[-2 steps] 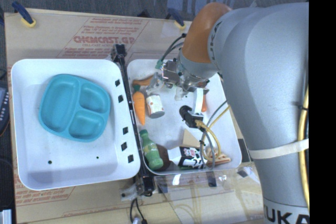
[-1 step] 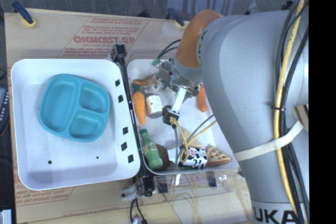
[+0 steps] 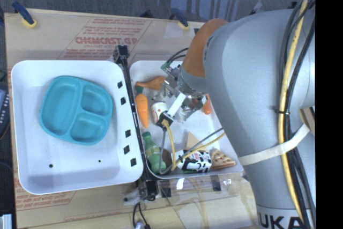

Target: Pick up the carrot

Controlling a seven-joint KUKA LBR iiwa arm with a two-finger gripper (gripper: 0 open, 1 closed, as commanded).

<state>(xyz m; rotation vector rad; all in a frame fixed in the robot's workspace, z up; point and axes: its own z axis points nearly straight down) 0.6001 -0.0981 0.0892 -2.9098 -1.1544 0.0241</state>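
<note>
The carrot [image 3: 142, 108] is orange with a green top and lies lengthwise along the left wall of the right bin [image 3: 140, 68]. My gripper [image 3: 174, 89] hangs over the middle of that bin, to the right of the carrot and a little apart from it. Nothing shows held in it. The grey arm and its orange band cover the bin's right side.
A brown drumstick [image 3: 151, 83] lies just behind the carrot, and a pale round item [image 3: 157, 111] sits beside it. A green bottle [image 3: 152, 152], a black-and-white cow toy [image 3: 196, 162] and a waffle-like wedge [image 3: 223, 159] crowd the front. The left bin [image 3: 32, 169] holds a blue divided plate [image 3: 76, 109].
</note>
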